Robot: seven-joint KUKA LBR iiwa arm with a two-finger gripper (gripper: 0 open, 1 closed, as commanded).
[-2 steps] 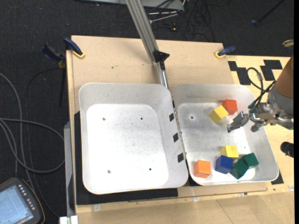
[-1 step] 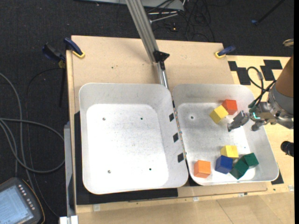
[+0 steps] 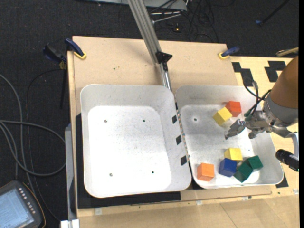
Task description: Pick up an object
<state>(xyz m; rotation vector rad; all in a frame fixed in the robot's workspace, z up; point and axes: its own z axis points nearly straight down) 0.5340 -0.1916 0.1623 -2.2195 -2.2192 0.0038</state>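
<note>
Hanging over the right bin, the end effector sits at the right of the frame, low above the bin floor, with the arm entering from the right edge. Whether it is spread or pressed together cannot be told at this size; no block can be made out in its grip. Just up and left of it lie a yellow block and a red-orange block, the two touching or nearly so. Below it, toward the lower right of the frame, a second yellow block sits just above a blue block, with two green blocks beside them and an orange block further left. All the blocks rest on the bin floor. The left bin fills the middle of the tabletop. Judging by this, the pick is not yet done: a block has still to be gripped and lifted, and the upper yellow one looks nearest.
</note>
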